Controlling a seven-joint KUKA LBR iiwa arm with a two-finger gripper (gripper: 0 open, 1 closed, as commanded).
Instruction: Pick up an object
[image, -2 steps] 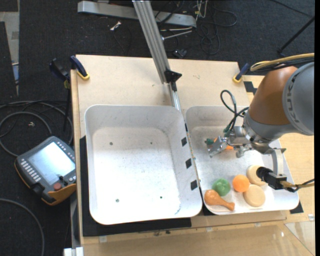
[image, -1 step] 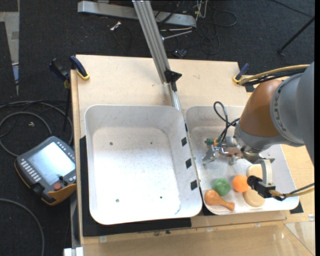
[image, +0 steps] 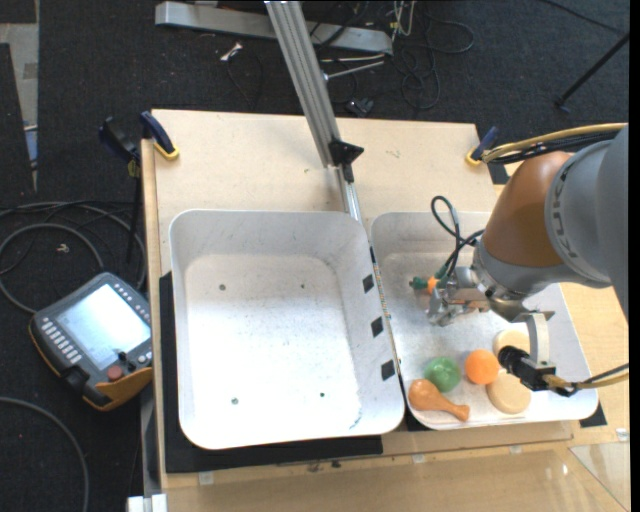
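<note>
Tabletop (image: 250, 160), pale wood, takes up most of the view, w/ black floor and loose cables round it. On it sit two shallow white bins side by side. Left bin (image: 200, 240) is the bigger-looking one, w/ a few dark specks on its floor. Right bin (image: 400, 235) holds all the objects, bunched at its near end.

Arm (image: 560, 220) comes in from the right, grey w/ the orange band, and covers much of the right bin's right half. A slanted metal pole (image: 310, 85) runs from the far edge down to the seam between the bins. Teach pendant (image: 95, 340) lies on the floor, left of the tabletop.

End effector (image: 445, 305) sits low over the middle of the right bin, w/ a black cable looping just above it. Can't tell if it's released or clenched; the tip is too small and cluttered. Nothing visibly gripped.

Objects, all near-side of the end effector and apart from it: a tan pear-shaped piece (image: 437, 399) at the near edge, a cream round piece (image: 510, 397) to the right, partly behind a black fitting on the arm, an orange ball (image: 481, 367) just left of that, and a green ball (image: 443, 374) touching or almost touching the tan piece.
</note>
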